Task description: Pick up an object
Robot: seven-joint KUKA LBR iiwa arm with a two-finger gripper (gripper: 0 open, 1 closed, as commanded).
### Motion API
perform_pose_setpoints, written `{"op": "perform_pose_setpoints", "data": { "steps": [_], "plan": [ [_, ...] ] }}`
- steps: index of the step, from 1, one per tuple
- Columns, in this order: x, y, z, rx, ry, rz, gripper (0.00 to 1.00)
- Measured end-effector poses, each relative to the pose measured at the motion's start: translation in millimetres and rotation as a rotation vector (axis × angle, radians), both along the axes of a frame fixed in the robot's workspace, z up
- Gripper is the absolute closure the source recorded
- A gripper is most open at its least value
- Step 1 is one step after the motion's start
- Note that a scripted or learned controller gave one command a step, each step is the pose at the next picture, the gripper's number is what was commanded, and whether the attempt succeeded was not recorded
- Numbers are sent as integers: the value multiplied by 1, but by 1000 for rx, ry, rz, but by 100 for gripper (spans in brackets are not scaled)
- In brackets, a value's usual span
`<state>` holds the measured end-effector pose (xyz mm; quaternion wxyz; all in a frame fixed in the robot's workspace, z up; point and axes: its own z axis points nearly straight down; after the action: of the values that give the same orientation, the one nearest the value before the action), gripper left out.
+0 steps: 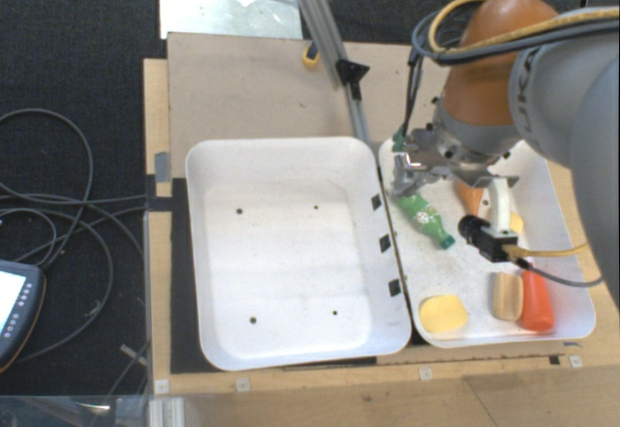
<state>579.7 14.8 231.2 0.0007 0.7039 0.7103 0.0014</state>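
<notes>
Start at the left: the left bin (291, 251) gives you nothing to pick, so all the work is in the right bin (455, 270).

Just past the wall between the two bins, the gripper (408, 173) is low over the right bin's upper left corner. You cannot tell from this angle whether it is wide, narrow or closed on anything, because the wrist hides the gap. Treat nothing as held.

The likely target, the green bottle (424, 216), lies flat on the bin floor, slanting from the gripper down to the right. Its upper end is right at the gripper, or perhaps under it, and you cannot tell whether they touch.

Watch three things here:
- The gripper is at the bottle's end, not its middle, so a grip there could let the bottle swing down and slip out on the lift.
- The bottle is round and could roll away as the gripper closes.
- The bin wall is close on the gripper's left and could be struck or caught.

Further right, an orange piece (472, 195) sits near the wrist and could get nudged. The yellow disc (444, 315), tan roll (504, 296) and red piece (536, 302) lie along the front edge, well clear of the gripper.
</notes>
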Motion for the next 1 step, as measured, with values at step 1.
{"op": "perform_pose_setpoints", "data": {
  "steps": [1],
  "plan": [
    [30, 40, 10, 1, -2, 1, 100]
  ]
}}
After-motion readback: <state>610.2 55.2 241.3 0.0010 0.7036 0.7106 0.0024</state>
